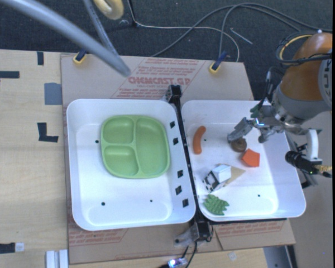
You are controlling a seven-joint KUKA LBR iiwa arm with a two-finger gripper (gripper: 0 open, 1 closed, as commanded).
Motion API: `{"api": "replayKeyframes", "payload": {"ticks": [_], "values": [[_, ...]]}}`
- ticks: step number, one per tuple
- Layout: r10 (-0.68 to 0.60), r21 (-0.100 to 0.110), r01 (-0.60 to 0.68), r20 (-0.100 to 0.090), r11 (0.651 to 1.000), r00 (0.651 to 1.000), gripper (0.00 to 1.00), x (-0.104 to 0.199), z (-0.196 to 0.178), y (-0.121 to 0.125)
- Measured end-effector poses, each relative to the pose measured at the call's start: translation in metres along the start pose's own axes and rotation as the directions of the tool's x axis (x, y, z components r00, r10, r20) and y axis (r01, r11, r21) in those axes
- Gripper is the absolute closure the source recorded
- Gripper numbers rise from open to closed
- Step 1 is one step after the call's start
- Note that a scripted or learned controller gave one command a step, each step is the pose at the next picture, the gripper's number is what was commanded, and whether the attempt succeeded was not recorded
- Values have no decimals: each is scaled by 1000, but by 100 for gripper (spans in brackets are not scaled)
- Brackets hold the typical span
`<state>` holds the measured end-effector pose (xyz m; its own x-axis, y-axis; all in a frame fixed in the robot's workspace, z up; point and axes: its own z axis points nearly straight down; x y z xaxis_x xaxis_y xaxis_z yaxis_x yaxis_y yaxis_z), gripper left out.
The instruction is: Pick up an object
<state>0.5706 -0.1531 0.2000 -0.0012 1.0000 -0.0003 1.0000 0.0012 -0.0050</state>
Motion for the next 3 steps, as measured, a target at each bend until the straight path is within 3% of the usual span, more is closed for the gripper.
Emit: {"api": "replayKeyframes", "payload": {"ticks": [2,3], "values": [[0,0,0,-1,1000,1000,0,11,92,0],[-2,-3,2,-1,1000,1000,100,11,80,0]]}}
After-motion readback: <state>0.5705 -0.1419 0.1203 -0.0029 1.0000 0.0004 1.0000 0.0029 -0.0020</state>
